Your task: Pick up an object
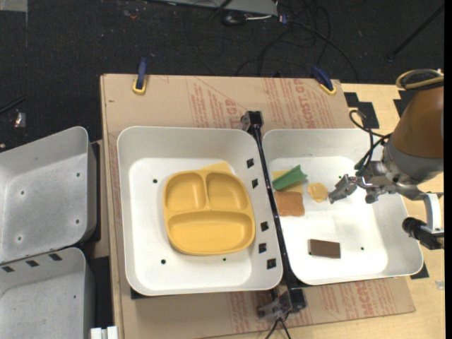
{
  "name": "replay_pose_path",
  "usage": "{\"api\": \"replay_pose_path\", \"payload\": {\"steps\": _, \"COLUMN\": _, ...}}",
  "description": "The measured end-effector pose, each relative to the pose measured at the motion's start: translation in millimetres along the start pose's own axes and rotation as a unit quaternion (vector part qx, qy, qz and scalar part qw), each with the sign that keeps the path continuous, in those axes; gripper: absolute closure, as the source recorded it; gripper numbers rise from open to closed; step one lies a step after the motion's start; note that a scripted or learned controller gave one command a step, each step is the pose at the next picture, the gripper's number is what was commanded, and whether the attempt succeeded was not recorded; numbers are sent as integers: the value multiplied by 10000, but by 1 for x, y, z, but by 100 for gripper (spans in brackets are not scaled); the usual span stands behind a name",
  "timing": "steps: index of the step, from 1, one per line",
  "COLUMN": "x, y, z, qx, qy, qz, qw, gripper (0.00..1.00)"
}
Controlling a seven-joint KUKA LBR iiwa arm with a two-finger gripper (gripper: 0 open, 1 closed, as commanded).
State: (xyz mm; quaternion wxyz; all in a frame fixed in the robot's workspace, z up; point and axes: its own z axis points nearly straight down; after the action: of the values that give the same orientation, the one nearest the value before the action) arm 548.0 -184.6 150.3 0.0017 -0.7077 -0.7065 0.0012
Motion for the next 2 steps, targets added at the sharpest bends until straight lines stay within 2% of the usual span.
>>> {"api": "replay_pose_path", "payload": {"steps": 1, "x": 1, "y": 0, "z": 53, "qx": -4, "qy": 1, "qz": -1, "qw": 10000, "gripper": 0}}
{"api": "replay_pose_path", "payload": {"steps": 2, "x": 0, "y": 1, "z": 40, "qx": -26, "qy": -7, "qz": 0, "qw": 10000, "gripper": 100}}
